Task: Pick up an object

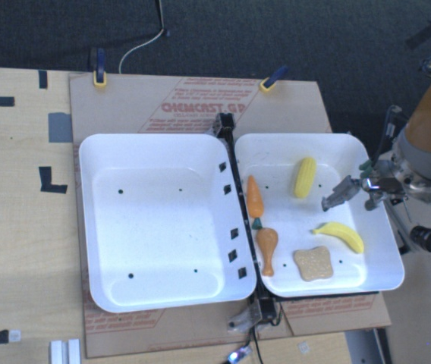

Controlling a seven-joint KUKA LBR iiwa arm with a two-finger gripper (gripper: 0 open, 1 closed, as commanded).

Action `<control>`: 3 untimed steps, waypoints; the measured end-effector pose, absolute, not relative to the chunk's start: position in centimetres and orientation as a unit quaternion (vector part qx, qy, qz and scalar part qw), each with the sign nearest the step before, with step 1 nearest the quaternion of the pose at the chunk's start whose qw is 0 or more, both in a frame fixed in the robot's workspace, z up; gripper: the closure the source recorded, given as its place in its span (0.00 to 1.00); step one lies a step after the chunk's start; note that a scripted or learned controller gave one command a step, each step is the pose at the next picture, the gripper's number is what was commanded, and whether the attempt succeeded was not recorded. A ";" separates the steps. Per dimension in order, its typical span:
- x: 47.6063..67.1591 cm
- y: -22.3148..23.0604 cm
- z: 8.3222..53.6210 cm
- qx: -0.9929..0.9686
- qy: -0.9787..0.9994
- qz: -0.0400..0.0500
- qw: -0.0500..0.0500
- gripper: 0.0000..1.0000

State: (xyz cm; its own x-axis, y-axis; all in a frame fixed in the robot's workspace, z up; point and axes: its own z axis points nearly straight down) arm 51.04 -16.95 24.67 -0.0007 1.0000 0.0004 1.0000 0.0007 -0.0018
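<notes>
The right bin (352,146) holds several toy foods. A yellow corn cob (304,177) lies near its back. An orange carrot (254,196) and a brown drumstick (267,248) lie along its left wall. A bread slice (313,264) rests at the front, and a yellow banana (342,235) lies at the front right. My gripper (338,195) hangs over the right side of this bin, just above the banana and to the right of the corn. Nothing shows in its grasp.
The left bin (155,218) sits beside the right one, their walls meeting at a black divider (233,203). Both stand on a cardboard sheet (200,105) held by clamps. The grey arm (416,165) enters from the right.
</notes>
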 end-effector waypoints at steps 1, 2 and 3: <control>58.0 -13.0 32.9 -0.704 -0.710 -0.003 -0.004 0.00; 67.2 -7.7 18.3 -0.704 -0.710 -0.001 -0.001 0.00; 67.0 -11.2 29.9 -0.707 -0.707 -0.003 -0.005 0.00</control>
State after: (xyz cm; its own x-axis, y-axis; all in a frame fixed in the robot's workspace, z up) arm 66.98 -11.18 29.93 0.0005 1.0000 -0.0036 0.9999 -0.0004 0.0116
